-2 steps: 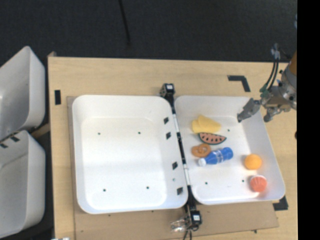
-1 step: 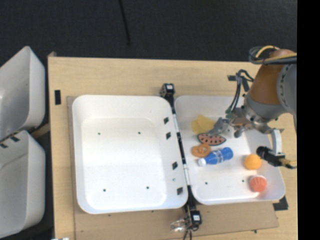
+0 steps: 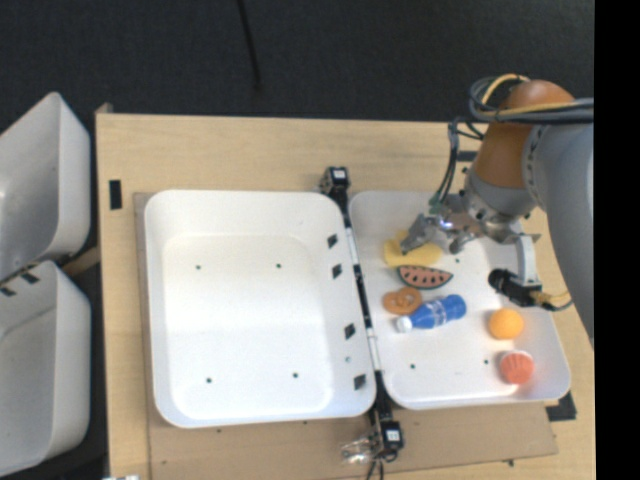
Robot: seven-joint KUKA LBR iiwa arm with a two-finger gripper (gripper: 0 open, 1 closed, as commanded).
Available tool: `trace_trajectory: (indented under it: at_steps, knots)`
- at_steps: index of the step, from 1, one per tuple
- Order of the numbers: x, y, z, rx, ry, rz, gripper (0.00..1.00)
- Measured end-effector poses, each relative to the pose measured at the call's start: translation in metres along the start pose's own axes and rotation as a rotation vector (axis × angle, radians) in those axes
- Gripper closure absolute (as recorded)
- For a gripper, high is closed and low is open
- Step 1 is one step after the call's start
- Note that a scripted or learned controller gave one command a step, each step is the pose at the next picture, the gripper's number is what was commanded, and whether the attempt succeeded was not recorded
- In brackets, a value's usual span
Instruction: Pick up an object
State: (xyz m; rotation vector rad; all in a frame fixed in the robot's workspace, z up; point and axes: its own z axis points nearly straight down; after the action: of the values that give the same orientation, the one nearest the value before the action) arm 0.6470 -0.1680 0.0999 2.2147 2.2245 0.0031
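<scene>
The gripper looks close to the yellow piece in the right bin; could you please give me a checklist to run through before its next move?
1. Gripper over the right bin: ok.
2. Gripper at the yellow piece: ok, right above it.
3. Yellow piece between the fingers: cannot tell.
4. Neighbours clear of target: not ok, the watermelon slice touches it.
5. Blue bottle, orange ball out of the way: ok.

Single fixed camera above the light wooden bench [image 3: 250, 133], slanted down, both shallow white plastic bins [image 3: 170, 218] fully framed.
</scene>
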Motion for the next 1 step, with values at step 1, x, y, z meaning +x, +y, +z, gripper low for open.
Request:
trace_trajectory:
  at_steps: [1]
  knots:
    - [0.0498,0.0421,-0.0017,0.007,-0.001,-0.001,0.00]
